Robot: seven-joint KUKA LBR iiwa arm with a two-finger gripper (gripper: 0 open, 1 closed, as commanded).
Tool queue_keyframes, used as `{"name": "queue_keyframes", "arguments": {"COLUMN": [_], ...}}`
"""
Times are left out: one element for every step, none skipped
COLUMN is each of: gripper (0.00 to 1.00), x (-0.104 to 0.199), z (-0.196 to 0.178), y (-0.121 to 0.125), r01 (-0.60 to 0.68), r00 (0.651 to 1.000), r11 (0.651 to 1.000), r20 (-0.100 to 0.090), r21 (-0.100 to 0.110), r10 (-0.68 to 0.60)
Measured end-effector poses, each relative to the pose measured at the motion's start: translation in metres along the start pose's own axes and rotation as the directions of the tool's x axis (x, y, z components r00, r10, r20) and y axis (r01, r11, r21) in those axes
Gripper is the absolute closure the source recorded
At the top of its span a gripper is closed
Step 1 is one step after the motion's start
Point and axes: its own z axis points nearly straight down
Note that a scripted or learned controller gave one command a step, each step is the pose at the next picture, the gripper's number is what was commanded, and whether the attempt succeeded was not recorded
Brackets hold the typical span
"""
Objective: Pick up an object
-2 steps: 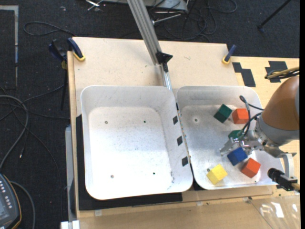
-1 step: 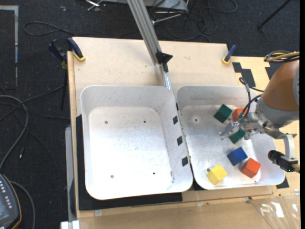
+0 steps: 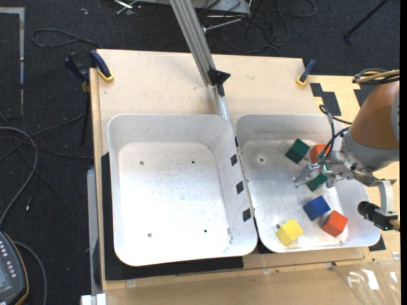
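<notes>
Overhead, at a slant: pale wooden bench (image 3: pixel 159 81) on dark carpet strewn with black cables. Two shallow white bins side by side on the bench. Left bin (image 3: pixel 113 170) speckled with small dark marks. Right bin (image 3: pixel 267 118) holding six small coloured blocks, all toward its right half.

Reaching in from the right: grey robot arm (image 3: pixel 375 148) with a broad orange band (image 3: pixel 380 116) above the wrist. Gripper (image 3: pixel 316 173) low over the right bin, near the middle of its right side, pointing left and down. Directly under the gripper, touching or nearly touching it, a dark green block (image 3: pixel 316 183), partly covered by the metal parts. Open or closed around that block: impossible to tell from this angle.

Just above and left of the gripper, a second green block (image 3: pixel 297 150), tilted on the bin floor. Just beside it on the right, a red block (image 3: pixel 317 152), half hidden behind the gripper's cabling. Below the gripper, a blue block (image 3: pixel 316 208), and close at its lower right an orange-red block (image 3: pixel 334 223) near the bin's rim. Further left along the front wall, a yellow block (image 3: pixel 289 232), apart from the others.

Slanting down from the top edge to the gap between the bins, a long silver metal strut (image 3: pixel 191 30). Blue and yellow clamps at the bench's back corners, one left (image 3: pixel 98 65) and one right (image 3: pixel 305 72).
</notes>
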Motion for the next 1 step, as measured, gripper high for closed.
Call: {"name": "queue_keyframes", "arguments": {"gripper": [0.0], "x": [0.0118], "z": [0.0085], "y": [0.0493], "r01": [0.003], "r00": [1.0], "r11": [1.0], "r20": [0.001], "r21": [-0.004], "r10": [-0.003]}}
